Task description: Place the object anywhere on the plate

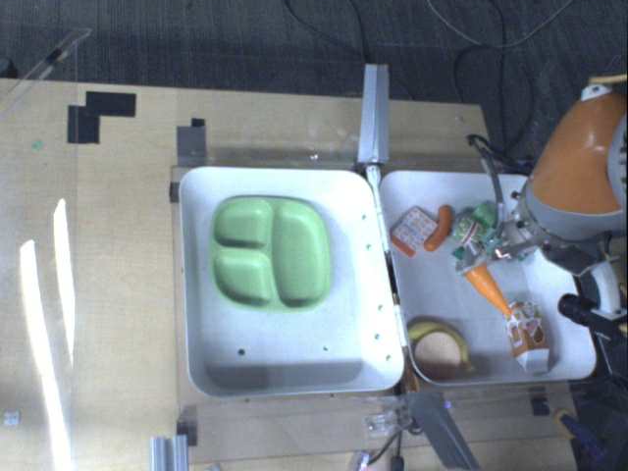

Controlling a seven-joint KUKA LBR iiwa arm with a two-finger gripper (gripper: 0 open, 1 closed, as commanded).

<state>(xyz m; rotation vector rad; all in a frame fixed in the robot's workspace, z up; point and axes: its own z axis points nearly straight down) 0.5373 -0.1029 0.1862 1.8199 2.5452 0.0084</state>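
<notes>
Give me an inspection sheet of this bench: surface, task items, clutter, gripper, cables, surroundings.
Surface: pale wooden bench bearing two shallow white bins, left bin and right bin, side by side.
Task items: green plastic plate with three compartments lies in the left bin, nothing on it.
Clutter: right bin holds a red-and-white checked packet, an orange sausage-shaped piece, an orange toy carrot, a small orange-and-white carton and a round tan bun-like piece.
Gripper: gripper low over the right bin, beside the carrot's green top; finger state unclear.
Cables: black cables loop on the floor behind the bench.
Surroundings: dark carpet; black tape marks on the bench.
</notes>
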